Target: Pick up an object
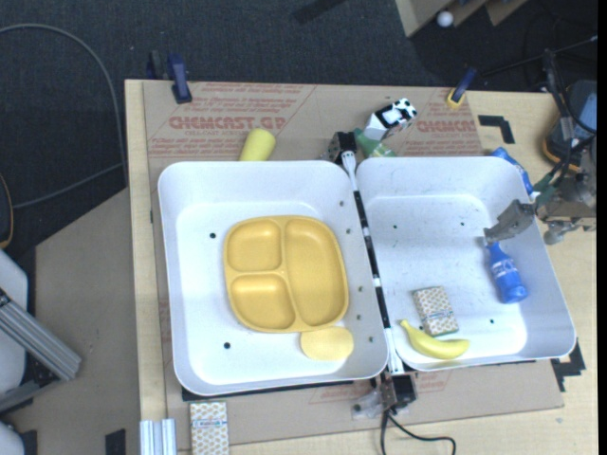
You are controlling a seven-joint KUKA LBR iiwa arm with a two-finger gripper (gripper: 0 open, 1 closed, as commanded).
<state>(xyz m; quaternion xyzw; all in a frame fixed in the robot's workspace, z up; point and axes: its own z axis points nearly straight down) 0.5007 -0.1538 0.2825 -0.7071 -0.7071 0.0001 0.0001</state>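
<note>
Objects for picking lie mostly in the right bin (pixel 541 339): nearest the camera, a banana (pixel 432 343) along the front wall, touching a small patterned box (pixel 435 309) just behind it. Farther back, by the right wall, lies a blue bottle (pixel 507 278). The left bin (pixel 190 254) holds a yellow divided plate (pixel 285 273) with a yellow disc (pixel 327 343) at its front edge. At the right rim the gripper (pixel 507 222) reaches in just above the bottle's top end; whether its jaws are parted or closed I cannot tell, and nothing is seen between them. My reading is that the pick is barely begun: the arm is near the bottle, but grasp and lift are yet to come. Beyond the bins, on the board, lie a yellow cylinder (pixel 257 144) and a black-and-white toy (pixel 394 116).
</note>
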